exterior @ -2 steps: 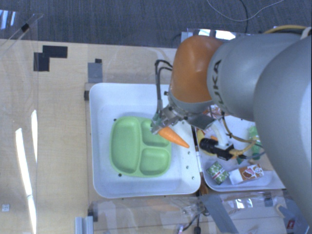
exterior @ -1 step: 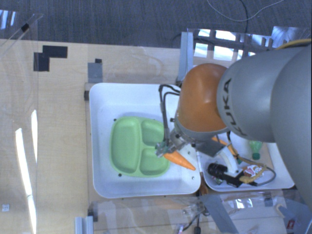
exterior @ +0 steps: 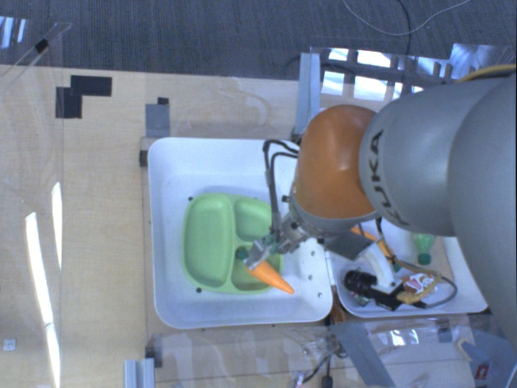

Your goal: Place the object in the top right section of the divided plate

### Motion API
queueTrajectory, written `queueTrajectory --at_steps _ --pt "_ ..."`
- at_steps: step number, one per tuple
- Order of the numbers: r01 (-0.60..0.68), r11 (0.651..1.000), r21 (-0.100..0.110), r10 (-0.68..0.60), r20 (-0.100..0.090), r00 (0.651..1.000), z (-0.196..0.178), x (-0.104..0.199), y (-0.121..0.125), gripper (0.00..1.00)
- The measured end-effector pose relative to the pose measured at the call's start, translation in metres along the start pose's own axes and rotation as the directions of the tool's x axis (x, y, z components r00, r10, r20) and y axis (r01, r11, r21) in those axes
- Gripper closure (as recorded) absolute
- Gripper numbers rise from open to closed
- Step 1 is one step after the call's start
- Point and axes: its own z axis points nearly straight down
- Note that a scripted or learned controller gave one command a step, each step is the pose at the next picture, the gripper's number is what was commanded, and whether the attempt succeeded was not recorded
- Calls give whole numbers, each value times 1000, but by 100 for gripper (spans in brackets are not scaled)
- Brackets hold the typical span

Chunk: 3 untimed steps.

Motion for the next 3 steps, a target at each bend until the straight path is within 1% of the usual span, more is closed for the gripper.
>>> queueTrajectory --at_steps 1,2,3 --pt "157 988 -3 -157 3 988 -109 -54 49 0" --pt "407 914 -3 -407 6 914 -210 -116 55 0" --pt "360 933 -2 -360 7 933 -253 -204 57 0"
